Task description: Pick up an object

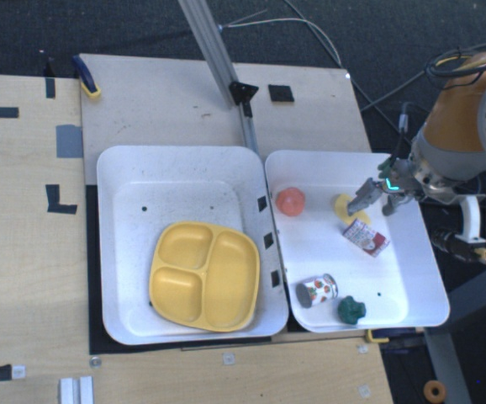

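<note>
Claw (377, 197) hangs with fingers spread and nothing in them over the right bin (411, 297), so I'd drop straight onto the yellow piece (345, 205) at its 9 o'clock.

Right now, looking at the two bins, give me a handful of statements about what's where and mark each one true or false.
1. The yellow tray lies in the left bin. True.
2. The pink ball sits in the left bin. False: it is in the right bin, near its upper left corner.
3. The gripper hangs over the right bin, by the yellow object. True.
4. The green toy is next to the pink ball. False: it lies near the bin's bottom edge, beside the small cup.
5. The red-and-white packet rests inside the yellow tray. False: it lies in the right bin, just below the gripper.
</note>
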Tool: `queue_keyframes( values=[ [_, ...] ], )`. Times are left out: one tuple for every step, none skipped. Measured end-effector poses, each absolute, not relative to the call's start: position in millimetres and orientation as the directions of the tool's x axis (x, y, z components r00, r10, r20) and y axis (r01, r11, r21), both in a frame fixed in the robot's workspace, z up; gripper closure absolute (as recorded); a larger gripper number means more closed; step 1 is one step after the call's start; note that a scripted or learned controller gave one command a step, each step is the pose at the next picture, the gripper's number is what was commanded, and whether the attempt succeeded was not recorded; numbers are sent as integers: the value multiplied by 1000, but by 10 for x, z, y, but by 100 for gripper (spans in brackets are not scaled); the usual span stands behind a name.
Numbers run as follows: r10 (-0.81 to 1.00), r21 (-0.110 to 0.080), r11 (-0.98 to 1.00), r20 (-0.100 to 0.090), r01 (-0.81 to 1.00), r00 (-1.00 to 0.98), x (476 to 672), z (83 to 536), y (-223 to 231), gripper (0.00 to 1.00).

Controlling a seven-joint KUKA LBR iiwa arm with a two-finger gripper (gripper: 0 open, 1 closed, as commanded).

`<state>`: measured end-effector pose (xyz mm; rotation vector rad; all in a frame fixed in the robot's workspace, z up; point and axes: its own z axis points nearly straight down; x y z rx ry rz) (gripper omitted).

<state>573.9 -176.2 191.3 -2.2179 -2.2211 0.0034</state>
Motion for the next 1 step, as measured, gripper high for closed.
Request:
queue_keyframes(
  values=[
    [1000, -2, 2, 0, 1000, -2, 5744, 1920, -1762, 0]
  ],
)
